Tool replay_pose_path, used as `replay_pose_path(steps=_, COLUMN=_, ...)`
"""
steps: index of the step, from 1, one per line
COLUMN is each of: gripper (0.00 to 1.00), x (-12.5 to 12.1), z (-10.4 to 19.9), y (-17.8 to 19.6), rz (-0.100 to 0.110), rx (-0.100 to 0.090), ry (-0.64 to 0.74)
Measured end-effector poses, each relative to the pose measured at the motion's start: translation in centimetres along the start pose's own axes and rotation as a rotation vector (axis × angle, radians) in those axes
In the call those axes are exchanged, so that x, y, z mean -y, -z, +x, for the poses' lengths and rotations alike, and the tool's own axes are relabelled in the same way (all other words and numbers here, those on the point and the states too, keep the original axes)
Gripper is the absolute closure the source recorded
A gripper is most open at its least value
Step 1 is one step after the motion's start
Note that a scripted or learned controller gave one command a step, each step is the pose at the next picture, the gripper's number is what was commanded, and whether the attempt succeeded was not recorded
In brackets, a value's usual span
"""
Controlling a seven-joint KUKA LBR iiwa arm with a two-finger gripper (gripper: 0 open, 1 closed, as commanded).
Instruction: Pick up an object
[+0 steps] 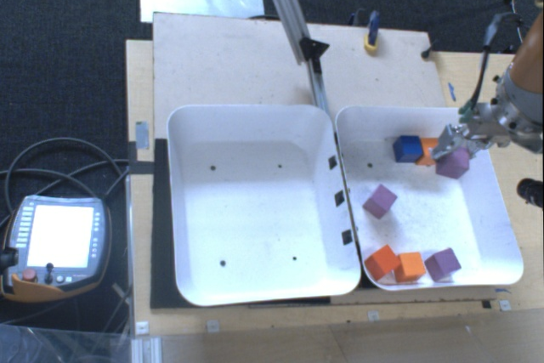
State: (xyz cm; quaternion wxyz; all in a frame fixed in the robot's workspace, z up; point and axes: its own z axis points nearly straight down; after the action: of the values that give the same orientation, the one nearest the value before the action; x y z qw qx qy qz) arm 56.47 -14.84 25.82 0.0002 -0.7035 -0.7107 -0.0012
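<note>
My gripper [451, 154] reaches in from the right over the far part of the right bin [501, 225]. It is shut on a purple cube [454, 165], which sits tilted between its fingertips. Just left of it lie a blue cube [407, 149] and an orange cube [427, 155], the orange one partly hidden by the gripper. Another purple cube [380, 201] rests near the bin's middle. Along the near wall sit two orange cubes [382, 260] [410, 267] and a purple cube [443, 263].
The left bin [183, 208] stands beside the right one, their walls meeting at a shared ridge [338, 191]. A slanted metal pole [289, 4] rises behind the bins. A teach pendant [55, 246] lies at the far left, off the bench.
</note>
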Motion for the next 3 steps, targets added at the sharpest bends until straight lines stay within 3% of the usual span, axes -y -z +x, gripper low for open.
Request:
replay_pose_path(steps=2, gripper=1.00, x=1.2, z=11.7, y=-1.1, rz=0.002, rx=-0.001, ry=0.001)
replay_pose_path(steps=3, gripper=1.00, x=3.2, z=17.6, y=-1.3, rz=0.002, rx=-0.001, ry=0.001)
